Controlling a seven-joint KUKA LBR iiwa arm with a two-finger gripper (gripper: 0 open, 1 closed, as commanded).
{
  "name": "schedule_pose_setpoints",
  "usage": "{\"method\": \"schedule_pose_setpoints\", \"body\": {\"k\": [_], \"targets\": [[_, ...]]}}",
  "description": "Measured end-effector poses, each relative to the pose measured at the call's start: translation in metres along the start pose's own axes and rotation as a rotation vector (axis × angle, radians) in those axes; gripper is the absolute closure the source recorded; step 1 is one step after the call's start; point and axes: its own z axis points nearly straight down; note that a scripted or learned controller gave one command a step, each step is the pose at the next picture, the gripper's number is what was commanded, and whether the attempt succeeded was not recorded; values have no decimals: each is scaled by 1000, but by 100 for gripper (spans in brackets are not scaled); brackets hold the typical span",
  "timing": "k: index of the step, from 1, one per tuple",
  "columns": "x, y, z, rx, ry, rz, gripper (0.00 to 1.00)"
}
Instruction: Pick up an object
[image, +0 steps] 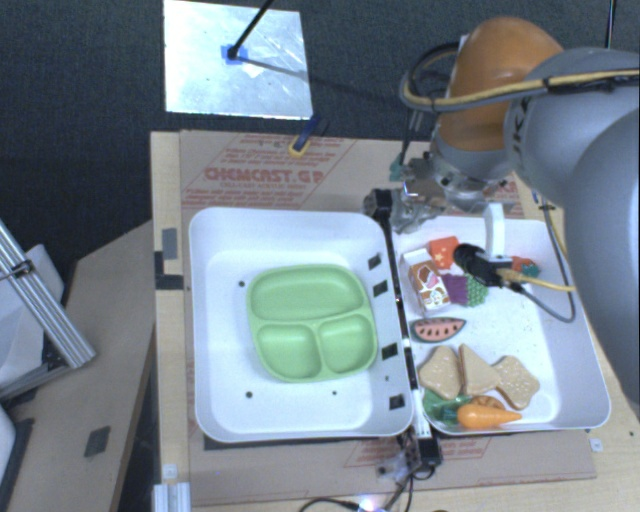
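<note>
Arm over the right bin's (585, 400) far end
The gripper (420, 205) is blurred beneath the wrist, jaw state unreadable; the toy food (470, 375) lies nearer.

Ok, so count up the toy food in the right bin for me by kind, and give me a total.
Bread slices or crackers: 3
Watermelon slice: 1
Carrot: 1
Grapes, purple: 1
Patterned carton or cake piece: 1
Orange-red piece: 1
Total: 8 that I can tell apart; the cluster near the arm is partly hidden.
</note>
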Motion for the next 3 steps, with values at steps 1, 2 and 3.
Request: {"method": "schedule_pose_setpoints", "body": {"k": [1, 2, 3], "targets": [[13, 6, 4, 0, -3, 4, 100], [5, 8, 11, 1, -3, 10, 100], [9, 1, 6, 1, -3, 8, 100]]}}
